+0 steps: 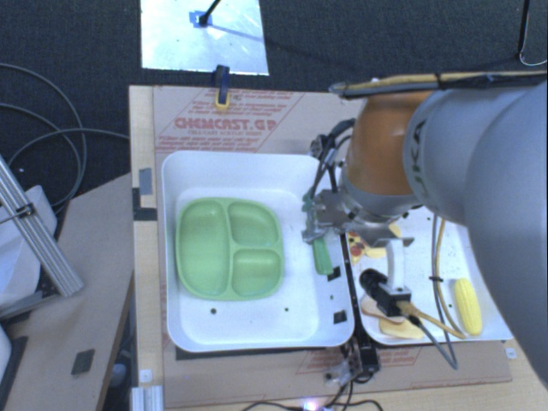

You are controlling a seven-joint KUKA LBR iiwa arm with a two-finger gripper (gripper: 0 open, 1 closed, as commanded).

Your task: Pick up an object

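Left bin [248, 322]: a light green divided plate [229, 248] with three compartments lies flat, covering the bin's centre and 9 o'clock side. At the 3 o'clock wall of this bin lies a small dark green stick-shaped piece [322, 256], its long axis running roughly 12 to 6 and apart from the plate's rim. The end effector [318, 228] hangs directly at the piece's 12 o'clock end, touching it or very nearly so. Cannot tell from this angle whether the end effector is wide or narrow, nor whether it has the piece. A small dark square [340, 317] sits toward the 5 o'clock corner of the same bin. The grey arm [479, 152], with its orange band [381, 144], comes in from 3 o'clock and covers much of the right bin [417, 240]. On the visible floor there: a yellow ridged piece like a corn cob [467, 305] at about 4 o'clock, a pale yellow flat piece [401, 329] at 6 o'clock by the near wall, and a small red-and-yellow item [375, 251] beside the divider. Both bins rest on a printed cardboard sheet [224, 124] on the desk; a blue-and-yellow clamp [222, 88] grips that sheet's 12 o'clock edge.
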